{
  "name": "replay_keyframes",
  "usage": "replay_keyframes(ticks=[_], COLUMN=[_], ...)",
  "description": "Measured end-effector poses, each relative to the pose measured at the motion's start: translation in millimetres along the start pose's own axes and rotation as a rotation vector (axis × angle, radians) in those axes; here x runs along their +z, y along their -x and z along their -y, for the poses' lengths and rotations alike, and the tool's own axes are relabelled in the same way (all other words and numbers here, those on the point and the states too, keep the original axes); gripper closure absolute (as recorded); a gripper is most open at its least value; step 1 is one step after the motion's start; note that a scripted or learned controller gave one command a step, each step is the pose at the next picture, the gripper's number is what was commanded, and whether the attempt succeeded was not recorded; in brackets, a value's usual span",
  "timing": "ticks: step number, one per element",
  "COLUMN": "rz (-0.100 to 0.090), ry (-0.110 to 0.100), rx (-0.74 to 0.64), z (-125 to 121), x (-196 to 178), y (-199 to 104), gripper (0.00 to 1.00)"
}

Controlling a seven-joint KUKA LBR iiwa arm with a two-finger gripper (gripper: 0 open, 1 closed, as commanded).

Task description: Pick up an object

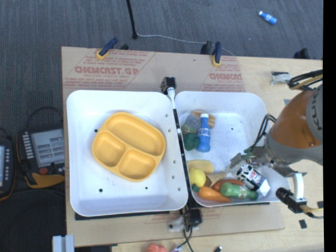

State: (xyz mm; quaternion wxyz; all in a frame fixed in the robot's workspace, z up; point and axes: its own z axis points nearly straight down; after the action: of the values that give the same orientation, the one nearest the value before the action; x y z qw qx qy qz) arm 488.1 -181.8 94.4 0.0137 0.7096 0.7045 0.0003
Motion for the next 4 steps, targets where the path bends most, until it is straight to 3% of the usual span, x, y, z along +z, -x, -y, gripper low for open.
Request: replay_keyframes(ticks=[1, 2, 3, 4], rz=[-0.012, -0.013, -0.032, -0.002], ry=[0.003, 0.002, -0.010, 0.000], rx=[-0.006, -0.006, -0.015, -0.001], z=[-3.7, -3.4, -2.4, -0.5], x=[-11.2, -11.0, 1.2, 0.1], y=[-6.4, -6.4, 12.7, 0.9], gripper=[1.00, 0.00, 0.00, 0.00])
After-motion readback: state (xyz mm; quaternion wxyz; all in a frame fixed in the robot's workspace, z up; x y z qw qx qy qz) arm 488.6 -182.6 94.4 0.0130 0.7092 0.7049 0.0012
